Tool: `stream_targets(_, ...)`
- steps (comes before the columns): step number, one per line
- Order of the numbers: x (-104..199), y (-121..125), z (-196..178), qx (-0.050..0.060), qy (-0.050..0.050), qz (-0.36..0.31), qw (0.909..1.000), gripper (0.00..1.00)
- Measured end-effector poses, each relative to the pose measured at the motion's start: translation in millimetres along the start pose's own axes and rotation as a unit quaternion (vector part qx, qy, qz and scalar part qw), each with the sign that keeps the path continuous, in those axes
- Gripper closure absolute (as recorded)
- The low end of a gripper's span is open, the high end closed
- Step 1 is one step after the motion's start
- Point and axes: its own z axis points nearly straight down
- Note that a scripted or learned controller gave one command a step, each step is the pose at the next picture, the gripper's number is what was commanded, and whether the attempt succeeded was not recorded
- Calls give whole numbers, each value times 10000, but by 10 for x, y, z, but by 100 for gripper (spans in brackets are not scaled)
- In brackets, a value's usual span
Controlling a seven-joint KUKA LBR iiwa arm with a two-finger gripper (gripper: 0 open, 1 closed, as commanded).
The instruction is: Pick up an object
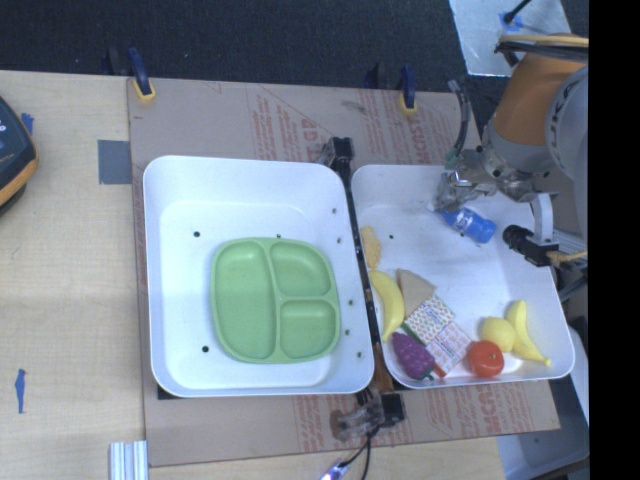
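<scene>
Bench edge: nearest the camera, at 6 o'clock, a clamp and cable fitting [365,418] sits on the brown cardboard sheet [250,118] under both bins.
Left bin [165,268]: white and shallow; holds a pale green divided plate [273,300], lying flat with three compartments.
Right bin [540,288]: white; toy food is crowded along its near rim.
Toy food: from 9 o'clock round to 4 o'clock of that bin lie a yellow banana [388,303], a tan wedge [415,286], a purple piece [410,354], a patterned packet [436,326], a red tomato [486,358], a yellow lemon [498,332] and a second banana [527,333].
Task's thing: a small blue bottle-like object [472,224], alone near the bin's far rim at about 1 o'clock, well apart from the food pile.
Gripper [458,190]: hangs from the grey arm with its orange band [530,98], entering from 3 o'clock.
Key relation: the blue object lies just beside the gripper tip, toward 5 o'clock of it; its long axis runs roughly from 10 o'clock to 4 o'clock, with the clear cap end closest to the tip.
Jaws: too small and cluttered to judge; I cannot tell their state, and contact with the blue object is not clear.
Writing: faint red print repeats across the cardboard, too washed out to read; no readable brand or label on the objects.
</scene>
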Motion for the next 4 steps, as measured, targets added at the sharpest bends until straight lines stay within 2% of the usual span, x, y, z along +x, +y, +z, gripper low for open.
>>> stream_targets(1, -466, -849, -397, 64, 12, 42, 10000, 100)
stream_targets(2, -11, -1014, -318, 73, 18, 25, 10000, 100)
stream_targets(3, -18, -1242, -505, 76, 22, 30, 10000, 100)
stream_targets(4, 483, -1005, -755, 66, 16, 20, 10000, 100)
